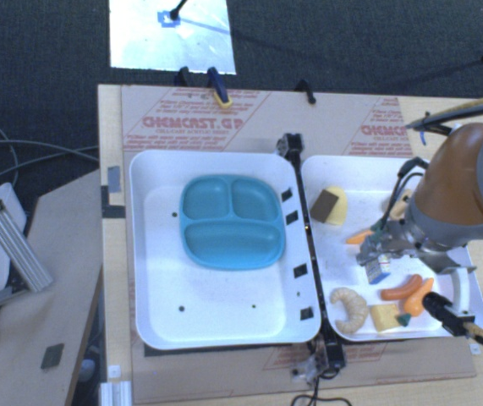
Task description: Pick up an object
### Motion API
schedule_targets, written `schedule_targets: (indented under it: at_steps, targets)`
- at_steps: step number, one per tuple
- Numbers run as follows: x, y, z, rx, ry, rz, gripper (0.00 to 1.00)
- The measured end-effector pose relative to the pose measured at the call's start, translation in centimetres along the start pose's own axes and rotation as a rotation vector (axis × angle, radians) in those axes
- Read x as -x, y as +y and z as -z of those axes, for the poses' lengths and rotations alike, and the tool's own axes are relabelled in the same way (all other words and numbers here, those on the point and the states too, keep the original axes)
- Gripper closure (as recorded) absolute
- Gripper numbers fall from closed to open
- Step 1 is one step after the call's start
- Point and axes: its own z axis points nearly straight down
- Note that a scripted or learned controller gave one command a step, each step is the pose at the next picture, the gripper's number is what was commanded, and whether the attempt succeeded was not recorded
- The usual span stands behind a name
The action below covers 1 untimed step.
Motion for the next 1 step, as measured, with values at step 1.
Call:
schedule_targets:
  at_steps: [1]
  targets:
    - [0.61,0.0,4.44,0.001,0.0,0.0,1.0]
